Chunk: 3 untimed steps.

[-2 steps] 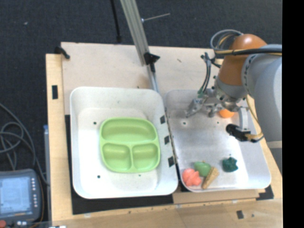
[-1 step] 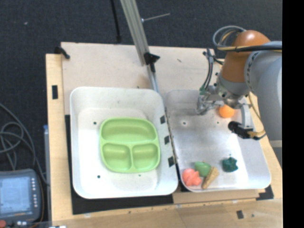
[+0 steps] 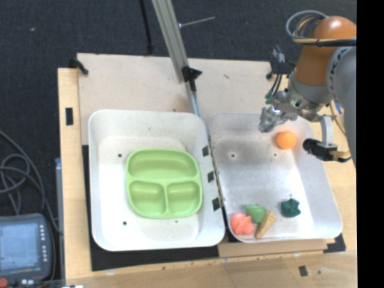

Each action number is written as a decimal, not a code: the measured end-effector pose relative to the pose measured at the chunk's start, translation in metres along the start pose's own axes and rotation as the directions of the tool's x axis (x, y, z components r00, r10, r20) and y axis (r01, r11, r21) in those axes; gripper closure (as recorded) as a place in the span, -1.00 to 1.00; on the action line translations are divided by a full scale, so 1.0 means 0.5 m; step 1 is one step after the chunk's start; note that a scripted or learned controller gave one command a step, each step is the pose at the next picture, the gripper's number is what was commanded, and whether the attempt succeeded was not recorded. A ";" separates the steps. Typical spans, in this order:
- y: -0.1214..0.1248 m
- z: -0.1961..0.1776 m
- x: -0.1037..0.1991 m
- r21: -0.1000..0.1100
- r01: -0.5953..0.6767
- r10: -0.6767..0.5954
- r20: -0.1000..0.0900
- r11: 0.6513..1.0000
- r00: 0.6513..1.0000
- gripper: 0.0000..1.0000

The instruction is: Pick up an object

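My gripper (image 3: 268, 122) hangs over the far edge of the right bin (image 3: 264, 167), pointing down and to the left. An orange ball (image 3: 286, 140) lies on the bin floor just to the right of the gripper and a little nearer, apart from it. At the bin's near edge sit a pink toy (image 3: 241, 223), a green toy (image 3: 257, 212), a tan cone-shaped piece (image 3: 266, 225) and a dark green toy (image 3: 290, 207). I see nothing between the fingers.
The left bin (image 3: 108, 161) holds a light green divided plate (image 3: 163, 182). A slanted metal pole (image 3: 174, 41) rises from the back, between the bins. The arm's orange band (image 3: 318, 53) stands over the bench's right rear corner.
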<state>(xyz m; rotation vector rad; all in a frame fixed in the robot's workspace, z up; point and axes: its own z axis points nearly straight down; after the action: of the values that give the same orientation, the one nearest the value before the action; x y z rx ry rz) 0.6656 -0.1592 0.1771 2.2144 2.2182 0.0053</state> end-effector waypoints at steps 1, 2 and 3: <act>0.004 -0.111 -0.004 -0.001 0.001 -0.001 0.000 1.000 1.000 1.00; -0.037 -0.107 0.079 0.007 0.003 -0.003 -0.003 1.000 1.000 1.00; -0.066 -0.092 0.178 0.008 0.004 -0.004 -0.003 1.000 1.000 1.00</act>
<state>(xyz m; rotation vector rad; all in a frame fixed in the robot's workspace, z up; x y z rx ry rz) 0.6321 -0.0702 0.2225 2.2157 2.2286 -0.0001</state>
